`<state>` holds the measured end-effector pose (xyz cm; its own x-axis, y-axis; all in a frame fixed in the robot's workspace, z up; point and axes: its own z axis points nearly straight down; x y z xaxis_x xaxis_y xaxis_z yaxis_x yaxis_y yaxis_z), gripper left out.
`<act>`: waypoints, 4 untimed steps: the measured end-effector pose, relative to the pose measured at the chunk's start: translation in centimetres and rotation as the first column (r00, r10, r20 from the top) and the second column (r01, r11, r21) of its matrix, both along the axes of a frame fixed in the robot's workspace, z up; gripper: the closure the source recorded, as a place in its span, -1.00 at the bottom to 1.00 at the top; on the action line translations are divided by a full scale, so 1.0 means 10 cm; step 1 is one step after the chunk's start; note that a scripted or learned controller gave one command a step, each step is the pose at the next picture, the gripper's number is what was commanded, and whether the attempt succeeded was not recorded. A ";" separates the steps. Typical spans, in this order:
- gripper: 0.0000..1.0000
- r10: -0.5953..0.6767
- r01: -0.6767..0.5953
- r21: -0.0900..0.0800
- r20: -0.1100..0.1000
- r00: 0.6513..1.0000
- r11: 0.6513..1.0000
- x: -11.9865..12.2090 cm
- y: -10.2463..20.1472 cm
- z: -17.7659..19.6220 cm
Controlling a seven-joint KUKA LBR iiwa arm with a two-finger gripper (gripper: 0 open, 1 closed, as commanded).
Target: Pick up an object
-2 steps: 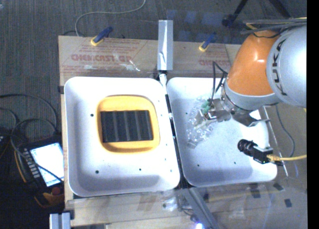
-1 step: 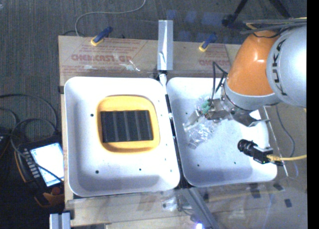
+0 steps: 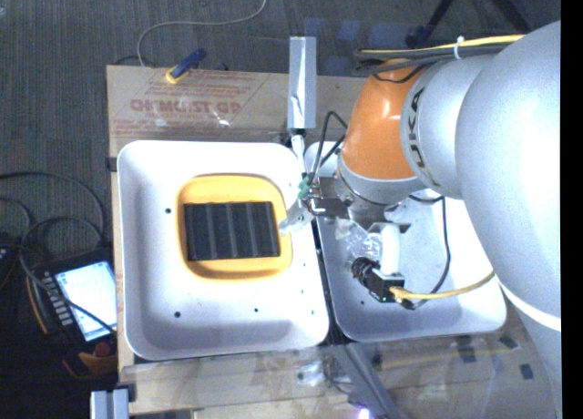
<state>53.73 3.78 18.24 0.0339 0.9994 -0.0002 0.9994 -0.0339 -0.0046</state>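
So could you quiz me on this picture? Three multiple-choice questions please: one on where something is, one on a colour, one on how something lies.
1. Where is the yellow tray with the dark ribbed insert?
A. in the left bin
B. in the right bin
C. on the floor

2. What colour is the band above the arm's wrist?
A. green
B. orange
C. blue

3. How does the yellow tray lie?
A. flat on the bin floor
B. standing on its edge
C. hanging from the arm

Answers:
1. A, since the tray sits inside the left bin, with white floor around it.
2. B, since the band is plainly orange against the grey arm.
3. A, since its whole top face shows from above, resting level in the bin.
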 end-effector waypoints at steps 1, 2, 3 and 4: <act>-1.00 0.088 -0.088 -0.002 0.002 0.996 0.996 0.00 -0.67 0.01; -1.00 -0.040 0.040 -0.001 0.000 0.999 0.999 -0.11 -1.38 -0.78; 1.00 -0.040 0.040 0.001 -0.003 0.999 0.999 -0.11 -1.37 -0.70; 1.00 -0.065 0.065 -0.004 0.003 0.998 0.998 0.56 -1.10 0.94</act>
